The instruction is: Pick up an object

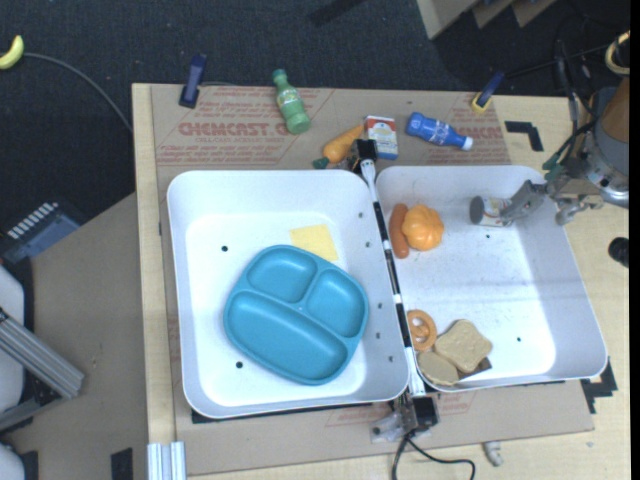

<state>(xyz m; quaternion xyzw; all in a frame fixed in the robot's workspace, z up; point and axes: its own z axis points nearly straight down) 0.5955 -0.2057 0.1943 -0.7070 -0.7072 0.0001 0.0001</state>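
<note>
My gripper (498,208) hangs low over the far part of the right bin (560,298), reaching in from the right edge. To its left lie an orange fruit (423,227) and a reddish sausage (399,230), a short gap away from the gripper. At the near left corner of the same bin sit a pretzel (420,326), a slice of bread (463,345) and a pale round piece (437,369). The left bin (200,218) holds a blue divided plate (295,313) and a yellow cheese slice (315,239).
Beyond the bins, on the cardboard, lie a green bottle (291,103), a blue bottle (438,131), a carrot (343,145) and a small carton (380,136). The ridge between the two bins (385,258) runs next to the sausage.
</note>
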